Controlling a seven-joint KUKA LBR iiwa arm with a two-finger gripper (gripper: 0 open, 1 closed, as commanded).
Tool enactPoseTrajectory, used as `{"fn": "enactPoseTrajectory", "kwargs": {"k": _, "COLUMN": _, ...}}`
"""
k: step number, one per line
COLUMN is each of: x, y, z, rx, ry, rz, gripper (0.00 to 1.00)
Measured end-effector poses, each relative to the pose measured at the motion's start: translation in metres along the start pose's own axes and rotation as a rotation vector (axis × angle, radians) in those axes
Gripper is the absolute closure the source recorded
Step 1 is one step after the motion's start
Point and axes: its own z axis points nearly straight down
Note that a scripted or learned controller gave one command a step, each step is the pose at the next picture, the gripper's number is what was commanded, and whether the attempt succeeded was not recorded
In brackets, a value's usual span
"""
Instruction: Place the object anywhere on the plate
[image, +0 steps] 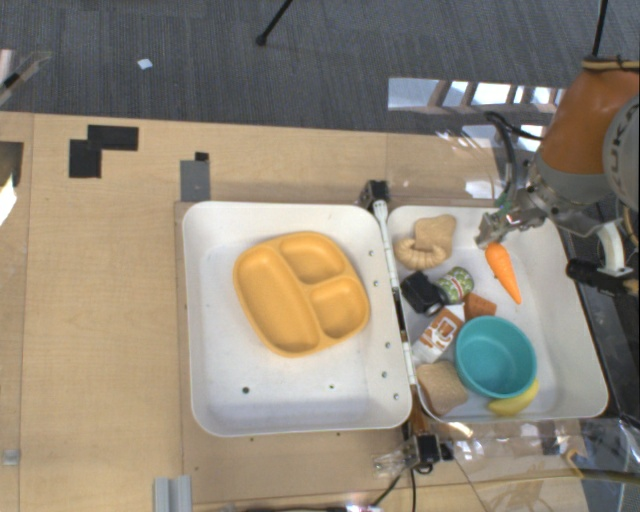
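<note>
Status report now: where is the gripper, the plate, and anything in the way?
Gripper over right bin, at carrot top end. Plate in left bin, nothing on it. Bin divider between them.

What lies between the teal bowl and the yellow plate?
In the camera view, a small carton and the bins' rims lie between the bowl and the plate.

Yellow divided plate (300, 292), left bin (215, 400)

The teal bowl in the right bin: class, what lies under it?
A yellow object pokes out beneath the teal bowl at its near edge. The bowl covers the rest of it, so its shape and identity stay unclear.
</note>
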Motion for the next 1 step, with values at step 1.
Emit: {"fn": "enactPoseTrajectory", "kwargs": {"k": 1, "x": 0.0653, "y": -0.018, "z": 0.064, "rx": -0.005, "ry": -0.004, "rz": 0.039, "gripper": 1.0}}
